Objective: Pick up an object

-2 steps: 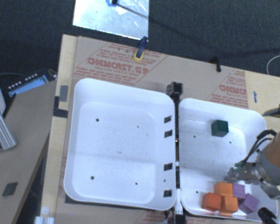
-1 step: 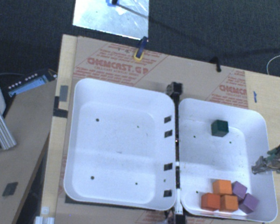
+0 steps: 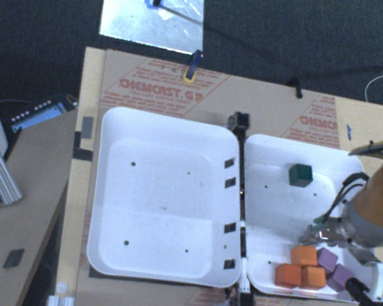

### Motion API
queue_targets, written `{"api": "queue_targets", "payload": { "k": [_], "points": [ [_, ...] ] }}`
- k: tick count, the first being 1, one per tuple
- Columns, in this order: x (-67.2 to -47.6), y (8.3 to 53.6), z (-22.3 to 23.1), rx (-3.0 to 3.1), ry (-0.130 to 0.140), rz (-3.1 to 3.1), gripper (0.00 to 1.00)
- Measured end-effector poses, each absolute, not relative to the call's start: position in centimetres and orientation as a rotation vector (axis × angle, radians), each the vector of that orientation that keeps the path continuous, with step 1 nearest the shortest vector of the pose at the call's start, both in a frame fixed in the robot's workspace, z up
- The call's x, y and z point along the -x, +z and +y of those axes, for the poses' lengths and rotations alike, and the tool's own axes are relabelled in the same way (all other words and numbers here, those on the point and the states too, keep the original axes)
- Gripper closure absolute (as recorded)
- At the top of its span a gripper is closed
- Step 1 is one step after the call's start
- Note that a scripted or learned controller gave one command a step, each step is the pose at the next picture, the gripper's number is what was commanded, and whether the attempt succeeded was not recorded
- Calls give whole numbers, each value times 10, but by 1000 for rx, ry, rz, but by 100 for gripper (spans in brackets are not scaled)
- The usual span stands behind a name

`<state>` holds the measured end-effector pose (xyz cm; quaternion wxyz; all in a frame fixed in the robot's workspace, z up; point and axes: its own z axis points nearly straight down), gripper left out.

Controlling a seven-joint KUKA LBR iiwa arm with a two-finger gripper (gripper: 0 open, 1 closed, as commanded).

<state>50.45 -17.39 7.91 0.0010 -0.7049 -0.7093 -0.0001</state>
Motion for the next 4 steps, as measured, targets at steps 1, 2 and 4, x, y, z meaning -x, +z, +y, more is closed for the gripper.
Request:
{"api": "queue_targets", "payload": {
  "k": [1, 2, 4],
  "points": [
    [-524, 150, -202, 2224, -4, -2232, 100],
    [-588, 127, -182, 2217, -5, -2234, 100],
    [-588, 319, -65, 2210, -9, -2238, 100]
  ]
}}
